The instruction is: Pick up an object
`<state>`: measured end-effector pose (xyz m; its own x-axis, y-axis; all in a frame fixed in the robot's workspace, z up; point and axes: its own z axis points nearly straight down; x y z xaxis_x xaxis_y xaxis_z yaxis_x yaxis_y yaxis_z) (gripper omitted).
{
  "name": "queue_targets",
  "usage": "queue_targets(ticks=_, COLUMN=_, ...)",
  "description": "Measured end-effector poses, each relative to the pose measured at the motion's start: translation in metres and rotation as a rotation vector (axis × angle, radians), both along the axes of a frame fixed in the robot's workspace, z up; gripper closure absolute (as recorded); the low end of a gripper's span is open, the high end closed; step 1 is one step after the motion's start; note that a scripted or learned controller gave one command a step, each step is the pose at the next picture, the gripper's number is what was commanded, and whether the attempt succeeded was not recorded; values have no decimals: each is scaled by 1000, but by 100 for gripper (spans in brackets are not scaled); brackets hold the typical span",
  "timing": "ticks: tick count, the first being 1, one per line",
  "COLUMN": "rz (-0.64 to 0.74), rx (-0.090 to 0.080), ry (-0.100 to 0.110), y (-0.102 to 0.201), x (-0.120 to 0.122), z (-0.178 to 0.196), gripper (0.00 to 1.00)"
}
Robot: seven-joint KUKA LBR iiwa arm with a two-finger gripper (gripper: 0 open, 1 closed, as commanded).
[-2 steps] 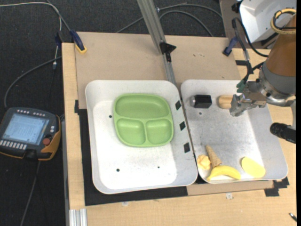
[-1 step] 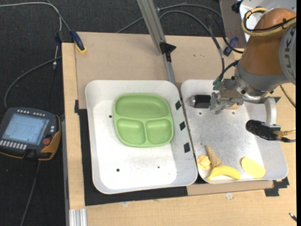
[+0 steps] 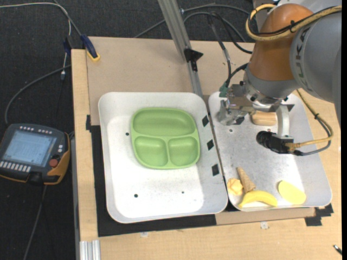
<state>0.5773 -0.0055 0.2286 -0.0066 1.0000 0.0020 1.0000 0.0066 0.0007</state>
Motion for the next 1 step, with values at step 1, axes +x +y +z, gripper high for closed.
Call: queue_targets(ticks=1, rz=0, rx=0, ry=-2, y=52, x=14, z=9, gripper=100)
